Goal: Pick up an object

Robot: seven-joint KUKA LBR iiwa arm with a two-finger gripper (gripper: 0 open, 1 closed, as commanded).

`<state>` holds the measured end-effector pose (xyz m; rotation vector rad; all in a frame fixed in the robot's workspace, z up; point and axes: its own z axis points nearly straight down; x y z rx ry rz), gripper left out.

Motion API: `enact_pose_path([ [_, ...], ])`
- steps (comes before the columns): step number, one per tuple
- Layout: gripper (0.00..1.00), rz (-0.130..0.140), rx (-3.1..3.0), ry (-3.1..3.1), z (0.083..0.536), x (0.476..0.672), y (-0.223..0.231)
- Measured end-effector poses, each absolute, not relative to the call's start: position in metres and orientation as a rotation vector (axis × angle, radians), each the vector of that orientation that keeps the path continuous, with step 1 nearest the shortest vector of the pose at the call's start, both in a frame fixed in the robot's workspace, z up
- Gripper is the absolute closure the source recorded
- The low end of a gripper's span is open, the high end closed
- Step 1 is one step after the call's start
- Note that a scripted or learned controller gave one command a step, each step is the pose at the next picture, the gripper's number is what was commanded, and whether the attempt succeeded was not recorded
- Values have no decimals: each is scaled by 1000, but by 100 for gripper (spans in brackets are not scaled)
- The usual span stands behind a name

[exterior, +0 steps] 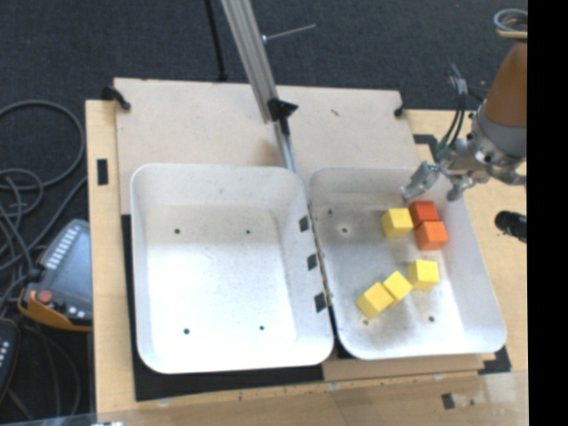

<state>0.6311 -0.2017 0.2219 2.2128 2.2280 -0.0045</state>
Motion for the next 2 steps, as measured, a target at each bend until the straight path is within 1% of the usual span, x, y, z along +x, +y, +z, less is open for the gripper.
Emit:
enact_pose_path([
  [1,0,13,2209,2216,126,652,-184],
  [2,0,23,2216,2229,101,641,-209],
])
